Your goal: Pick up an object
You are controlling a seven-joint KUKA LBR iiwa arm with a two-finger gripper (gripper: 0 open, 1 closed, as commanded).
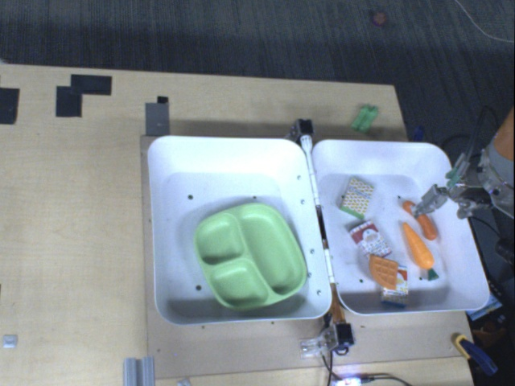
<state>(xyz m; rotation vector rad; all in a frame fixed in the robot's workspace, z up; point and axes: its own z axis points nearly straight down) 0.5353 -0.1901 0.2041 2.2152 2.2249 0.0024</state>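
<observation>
The right bin [463,296] holds several small items: an orange carrot [418,246], a short orange-red piece [426,223] just above it, a patterned packet [356,195], a red-and-white packet [367,236] and an orange waffle-like piece [388,273]. My gripper [443,207] hangs over the bin's right side, open, with nothing between its fingers. Its left fingertip [423,207] is just above the orange-red piece, and I cannot tell whether they touch.
The left bin [173,167] holds a green divided plate [251,254]. A small green object [364,117] lies on the bench behind the right bin. A black post [303,127] stands at the back where the bins meet, and cables and a clip [330,340] sit at the front.
</observation>
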